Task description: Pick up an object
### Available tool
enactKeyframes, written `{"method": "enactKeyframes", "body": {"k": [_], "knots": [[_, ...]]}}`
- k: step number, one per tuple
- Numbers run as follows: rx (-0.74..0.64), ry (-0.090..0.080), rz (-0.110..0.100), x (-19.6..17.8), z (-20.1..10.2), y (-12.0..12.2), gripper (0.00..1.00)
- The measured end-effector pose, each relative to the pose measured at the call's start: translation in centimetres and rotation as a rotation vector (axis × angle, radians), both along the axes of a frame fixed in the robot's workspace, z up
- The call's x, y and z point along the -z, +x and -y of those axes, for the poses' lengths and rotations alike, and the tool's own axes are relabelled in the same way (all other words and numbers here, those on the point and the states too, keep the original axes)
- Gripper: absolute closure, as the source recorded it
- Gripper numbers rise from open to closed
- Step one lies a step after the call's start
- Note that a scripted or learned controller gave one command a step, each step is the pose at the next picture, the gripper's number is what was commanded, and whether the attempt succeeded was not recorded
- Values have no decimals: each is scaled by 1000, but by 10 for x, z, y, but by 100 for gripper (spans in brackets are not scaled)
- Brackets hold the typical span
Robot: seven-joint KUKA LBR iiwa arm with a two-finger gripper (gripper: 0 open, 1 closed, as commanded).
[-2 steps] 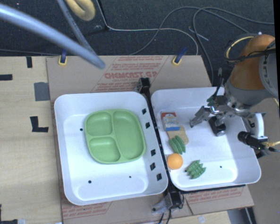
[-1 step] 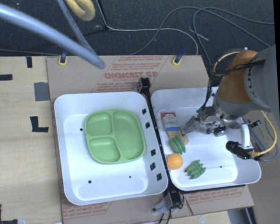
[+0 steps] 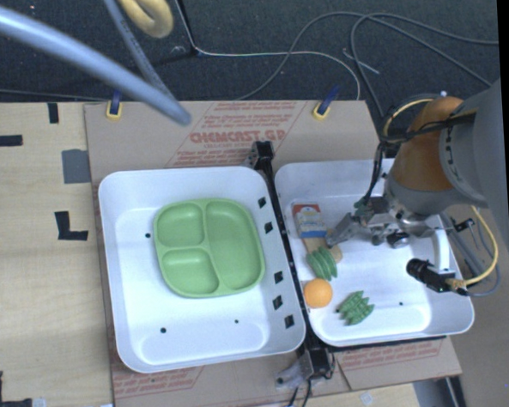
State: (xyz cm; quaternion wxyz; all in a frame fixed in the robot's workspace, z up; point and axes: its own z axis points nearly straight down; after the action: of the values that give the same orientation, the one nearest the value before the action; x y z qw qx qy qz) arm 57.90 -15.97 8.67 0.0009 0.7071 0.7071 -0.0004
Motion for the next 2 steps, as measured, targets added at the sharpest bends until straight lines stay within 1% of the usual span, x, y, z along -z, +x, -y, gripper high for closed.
{"method": "enactKeyframes", "body": {"k": [1,2], "knots": [[-3,3,7,-13,-2,3,100],[-1,2,2,-57,-4,-3,100]]}}
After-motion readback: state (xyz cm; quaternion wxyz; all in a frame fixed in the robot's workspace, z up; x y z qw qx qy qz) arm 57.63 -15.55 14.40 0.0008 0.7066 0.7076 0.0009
